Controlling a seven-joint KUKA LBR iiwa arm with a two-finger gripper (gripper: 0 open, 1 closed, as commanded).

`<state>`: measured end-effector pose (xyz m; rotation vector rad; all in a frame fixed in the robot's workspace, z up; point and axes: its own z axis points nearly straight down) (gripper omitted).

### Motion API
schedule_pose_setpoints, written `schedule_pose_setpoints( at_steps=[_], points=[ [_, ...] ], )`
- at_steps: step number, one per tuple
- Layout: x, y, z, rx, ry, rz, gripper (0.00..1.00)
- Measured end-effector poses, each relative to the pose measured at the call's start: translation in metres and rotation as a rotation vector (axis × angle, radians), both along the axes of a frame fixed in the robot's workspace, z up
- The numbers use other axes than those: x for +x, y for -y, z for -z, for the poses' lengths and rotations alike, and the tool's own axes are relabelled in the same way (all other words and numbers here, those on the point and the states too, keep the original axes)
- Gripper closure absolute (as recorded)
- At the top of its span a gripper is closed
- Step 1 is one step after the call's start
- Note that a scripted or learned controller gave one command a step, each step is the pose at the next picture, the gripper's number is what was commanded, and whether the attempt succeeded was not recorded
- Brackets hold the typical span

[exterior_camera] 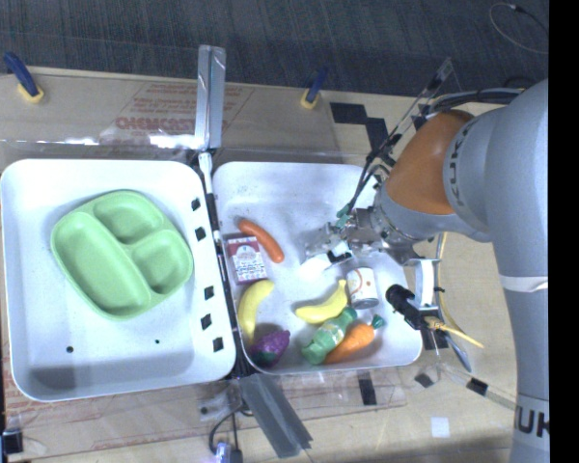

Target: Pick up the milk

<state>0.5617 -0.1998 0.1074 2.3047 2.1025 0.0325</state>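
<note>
The milk (244, 259), a small dark red carton with a white label, lies flat at the left side of the right bin (299, 186), close to the divider. My gripper (332, 243) hangs over the middle of that bin, about a carton's length to the right of the milk and apart from it. The grey arm with its orange band (427, 174) comes in from the right above the gripper. Nothing of the milk is hidden.
An orange sausage (261, 241) lies just above the milk and a banana (254, 304) just below. A second banana (324, 307), a white can (361, 286), a green bottle (327, 339), a carrot (355, 340) and a purple fruit (271, 342) crowd the front. The left bin holds a green divided plate (122, 251).
</note>
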Motion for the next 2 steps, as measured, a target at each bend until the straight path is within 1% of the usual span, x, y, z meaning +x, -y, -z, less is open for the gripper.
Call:
schedule_pose_setpoints(
  at_steps=[1,2],
  points=[
    [0.0308,-0.0007,0.0004,-0.008,-0.007,-0.083,0.0],
    [0.0376,0.0006,0.0005,-0.008,-0.007,-0.1,0.0]
  ],
)
